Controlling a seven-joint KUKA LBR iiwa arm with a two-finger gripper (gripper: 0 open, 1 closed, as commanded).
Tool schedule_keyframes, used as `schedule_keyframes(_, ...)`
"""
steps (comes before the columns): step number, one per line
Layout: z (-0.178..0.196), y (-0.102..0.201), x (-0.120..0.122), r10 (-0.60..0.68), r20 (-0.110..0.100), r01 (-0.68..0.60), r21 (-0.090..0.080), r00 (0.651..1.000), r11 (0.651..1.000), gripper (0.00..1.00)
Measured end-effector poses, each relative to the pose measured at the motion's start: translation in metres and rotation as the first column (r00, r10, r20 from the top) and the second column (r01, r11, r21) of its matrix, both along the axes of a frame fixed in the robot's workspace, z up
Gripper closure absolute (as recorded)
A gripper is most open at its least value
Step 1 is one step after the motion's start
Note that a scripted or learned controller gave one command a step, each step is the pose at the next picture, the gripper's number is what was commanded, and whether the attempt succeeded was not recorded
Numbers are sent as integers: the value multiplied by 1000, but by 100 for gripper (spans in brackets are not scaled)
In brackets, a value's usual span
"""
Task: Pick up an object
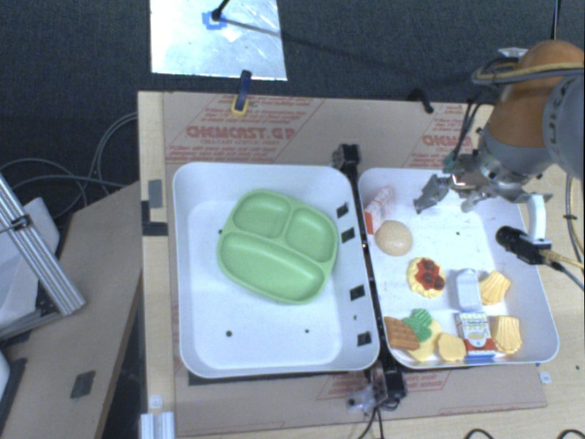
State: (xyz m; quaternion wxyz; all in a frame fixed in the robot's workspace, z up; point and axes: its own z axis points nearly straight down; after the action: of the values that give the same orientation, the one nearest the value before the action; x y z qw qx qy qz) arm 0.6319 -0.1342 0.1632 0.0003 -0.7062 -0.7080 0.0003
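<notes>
Seen from above, the gripper (437, 193) hangs over the right bin (539, 311), fingers spread with nothing between them, just right of the beige bun (394, 238), apparently poised to descend. Green tray (277, 245) fills the left bin (196, 273).

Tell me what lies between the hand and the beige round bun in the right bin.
In the camera view, only bare white bin floor lies between the hand and the beige round bun.
</notes>
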Motion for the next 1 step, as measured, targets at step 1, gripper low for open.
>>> schedule_keyframes(1,-62,1,-3,-1,-2,1,1,1000,1000,0)
